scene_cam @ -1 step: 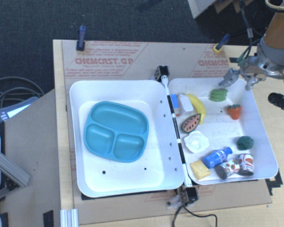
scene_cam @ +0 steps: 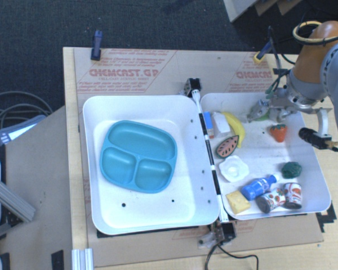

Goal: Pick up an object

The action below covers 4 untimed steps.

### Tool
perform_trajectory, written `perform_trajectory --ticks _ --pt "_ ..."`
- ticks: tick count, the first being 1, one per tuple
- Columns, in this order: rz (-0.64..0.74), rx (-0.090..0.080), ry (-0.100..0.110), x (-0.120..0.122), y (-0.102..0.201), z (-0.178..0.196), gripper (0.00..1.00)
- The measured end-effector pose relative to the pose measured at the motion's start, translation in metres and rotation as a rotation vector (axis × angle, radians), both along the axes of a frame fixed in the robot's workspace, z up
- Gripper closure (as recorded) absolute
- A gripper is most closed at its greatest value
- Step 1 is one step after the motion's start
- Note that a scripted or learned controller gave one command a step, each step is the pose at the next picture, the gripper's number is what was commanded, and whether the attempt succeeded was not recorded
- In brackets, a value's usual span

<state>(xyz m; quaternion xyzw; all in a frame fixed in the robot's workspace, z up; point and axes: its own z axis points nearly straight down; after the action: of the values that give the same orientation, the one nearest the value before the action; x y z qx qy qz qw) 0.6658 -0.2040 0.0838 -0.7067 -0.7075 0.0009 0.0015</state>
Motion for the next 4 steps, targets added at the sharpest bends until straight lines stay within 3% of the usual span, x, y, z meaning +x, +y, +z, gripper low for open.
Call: perform_trajectory --ticks 1,2,3,4 --pt "0.004 0.016 0.002 0.003 -0.011 0.003 0.00" --pt "0.003 0.005 0.008 0.000 -0.016 0.012 1.00" --pt "0.000 -0.003 -0.008 0.002 -0.020 0.076 1.00" --pt "0.001 -0.001 -0.005 -0.011 0.007 0.111 1.00"
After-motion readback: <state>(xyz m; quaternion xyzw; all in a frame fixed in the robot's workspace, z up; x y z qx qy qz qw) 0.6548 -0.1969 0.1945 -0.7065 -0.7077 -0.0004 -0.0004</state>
